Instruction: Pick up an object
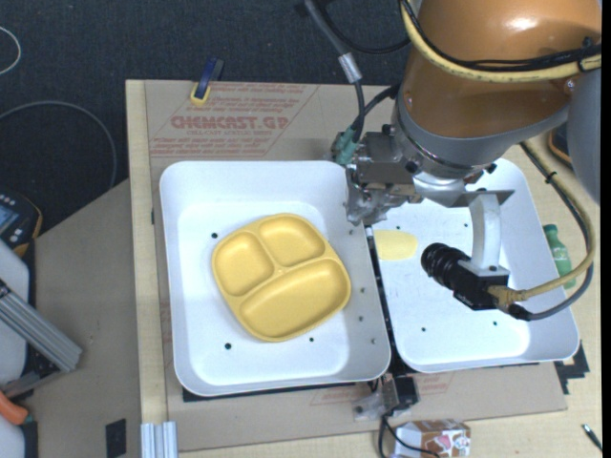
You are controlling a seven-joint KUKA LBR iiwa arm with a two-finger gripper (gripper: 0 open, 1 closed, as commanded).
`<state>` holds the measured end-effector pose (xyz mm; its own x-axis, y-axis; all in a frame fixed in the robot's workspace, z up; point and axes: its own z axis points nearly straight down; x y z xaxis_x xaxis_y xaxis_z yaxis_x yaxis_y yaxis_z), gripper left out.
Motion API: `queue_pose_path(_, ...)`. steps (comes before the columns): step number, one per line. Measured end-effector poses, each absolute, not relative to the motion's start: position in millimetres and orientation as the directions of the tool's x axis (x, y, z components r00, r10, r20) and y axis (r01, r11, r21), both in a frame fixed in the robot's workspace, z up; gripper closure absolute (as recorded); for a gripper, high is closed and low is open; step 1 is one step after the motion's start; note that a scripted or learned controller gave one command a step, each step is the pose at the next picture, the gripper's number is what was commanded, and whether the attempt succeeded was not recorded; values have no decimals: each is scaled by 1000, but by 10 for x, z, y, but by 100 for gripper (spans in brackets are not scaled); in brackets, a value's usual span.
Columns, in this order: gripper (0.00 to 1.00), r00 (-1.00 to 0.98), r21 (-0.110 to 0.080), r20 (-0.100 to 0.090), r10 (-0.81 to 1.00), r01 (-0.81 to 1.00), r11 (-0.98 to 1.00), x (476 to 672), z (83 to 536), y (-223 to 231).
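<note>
Yellow plastic tray [280, 277], 3 compartments (2 small, 1 large), rounded edges, is seen lying flat, slightly rotated, in left bin [181, 256]. Pale yellow item [396, 246] is seen in right bin [477, 351], near divider. Hand [368, 203] is positioned above it; finger state can't be told.

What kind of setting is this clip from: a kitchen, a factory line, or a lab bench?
Most likely a robotics lab bench set up for grasping trials. Two shallow white bins sit on a board, a yellow divided plate lies in the left one, and loose cables run over dark carpet.
</note>
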<state>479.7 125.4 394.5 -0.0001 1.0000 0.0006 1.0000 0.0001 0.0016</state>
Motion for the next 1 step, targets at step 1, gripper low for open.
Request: queue_pose_path(1,100,-1,3,1,1000,1000,1,4802,4047,1259)
